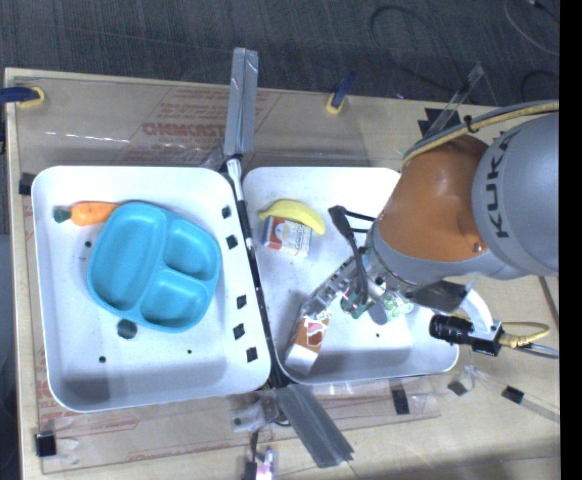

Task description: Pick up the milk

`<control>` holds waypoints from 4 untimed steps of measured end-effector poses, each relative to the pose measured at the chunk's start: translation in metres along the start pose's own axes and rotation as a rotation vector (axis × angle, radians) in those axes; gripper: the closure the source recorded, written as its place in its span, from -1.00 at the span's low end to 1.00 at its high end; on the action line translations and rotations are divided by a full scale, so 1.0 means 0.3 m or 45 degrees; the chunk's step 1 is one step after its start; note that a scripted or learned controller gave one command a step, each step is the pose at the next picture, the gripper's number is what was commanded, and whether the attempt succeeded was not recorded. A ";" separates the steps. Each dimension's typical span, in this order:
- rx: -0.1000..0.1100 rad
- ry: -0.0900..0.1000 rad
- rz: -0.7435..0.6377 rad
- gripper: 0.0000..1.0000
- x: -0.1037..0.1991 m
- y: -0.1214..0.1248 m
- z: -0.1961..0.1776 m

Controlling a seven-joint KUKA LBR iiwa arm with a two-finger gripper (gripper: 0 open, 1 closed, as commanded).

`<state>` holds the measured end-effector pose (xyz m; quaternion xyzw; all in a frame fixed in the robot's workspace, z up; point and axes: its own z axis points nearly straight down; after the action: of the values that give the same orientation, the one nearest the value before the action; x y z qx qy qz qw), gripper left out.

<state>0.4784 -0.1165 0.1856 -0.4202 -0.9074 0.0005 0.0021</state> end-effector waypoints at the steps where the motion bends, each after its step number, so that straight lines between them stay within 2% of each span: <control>1: 0.000 0.000 0.000 -1.00 0.000 0.000 0.000; 2: -0.016 -0.032 -0.224 -1.00 -0.038 -0.004 0.295; 3: 0.035 -0.016 0.180 -1.00 -0.030 0.044 0.281; 4: -0.002 -0.002 0.182 -1.00 -0.054 -0.048 -0.158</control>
<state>0.4780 -0.1383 0.2330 -0.4838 -0.8752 0.0004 0.0012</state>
